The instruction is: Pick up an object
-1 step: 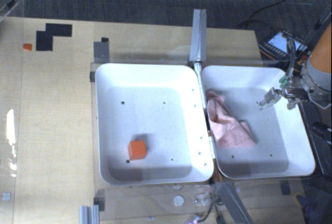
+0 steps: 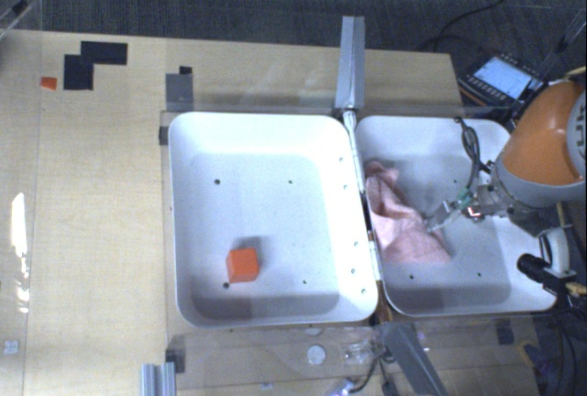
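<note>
Nothing is lifted yet. The pink cloth point(image 2: 402, 218) lies crumpled on the floor of the right bin point(image 2: 477, 298), against the divider between it and the left bin point(image 2: 197, 229). The gripper point(image 2: 447, 212) sits low at the cloth's right edge; whether it is open or closed cannot be told. An orange block point(image 2: 243, 265) rests in the left bin, well apart from the cloth. Grasp and lift appear still to come.

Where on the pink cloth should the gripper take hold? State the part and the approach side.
Pinch a raised fold near the middle of the pink cloth, coming straight down from above. It lies crumpled and limp against the left wall of the right bin, so a sideways approach would likely meet that wall or just push it along. The gripper sits at its right edge, so a short move left should do.
</note>
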You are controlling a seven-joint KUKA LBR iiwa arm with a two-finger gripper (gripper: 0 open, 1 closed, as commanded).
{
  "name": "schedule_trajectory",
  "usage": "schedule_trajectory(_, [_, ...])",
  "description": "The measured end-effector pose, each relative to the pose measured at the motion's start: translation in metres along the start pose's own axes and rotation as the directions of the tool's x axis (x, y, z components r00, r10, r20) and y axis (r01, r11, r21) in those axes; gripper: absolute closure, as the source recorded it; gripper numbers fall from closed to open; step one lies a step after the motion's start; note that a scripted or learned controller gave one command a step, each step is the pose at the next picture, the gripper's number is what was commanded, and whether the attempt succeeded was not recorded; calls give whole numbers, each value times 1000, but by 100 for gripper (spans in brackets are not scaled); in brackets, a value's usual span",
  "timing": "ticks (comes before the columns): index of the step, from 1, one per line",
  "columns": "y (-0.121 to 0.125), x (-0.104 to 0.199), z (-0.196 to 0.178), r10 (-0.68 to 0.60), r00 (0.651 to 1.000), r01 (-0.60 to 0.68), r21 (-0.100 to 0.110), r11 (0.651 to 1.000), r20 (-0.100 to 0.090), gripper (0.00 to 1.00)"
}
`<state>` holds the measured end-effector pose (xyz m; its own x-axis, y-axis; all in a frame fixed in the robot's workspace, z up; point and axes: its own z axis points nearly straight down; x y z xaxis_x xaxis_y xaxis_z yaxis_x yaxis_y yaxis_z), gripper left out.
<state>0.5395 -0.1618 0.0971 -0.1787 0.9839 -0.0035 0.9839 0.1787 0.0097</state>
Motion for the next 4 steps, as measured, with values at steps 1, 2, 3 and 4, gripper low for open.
schedule_trajectory(1, [38,3,7,80,997,-80,-3,997,1,0])
schedule_trajectory(2, [5,55,6,-51,999,51,-8,999,3,0])
schedule_trajectory(3, [13,84,-90,-78,997,78,0,997,-1,0])
schedule_trajectory(4, [20,63,1,-101,995,101,0,995,-1,0])
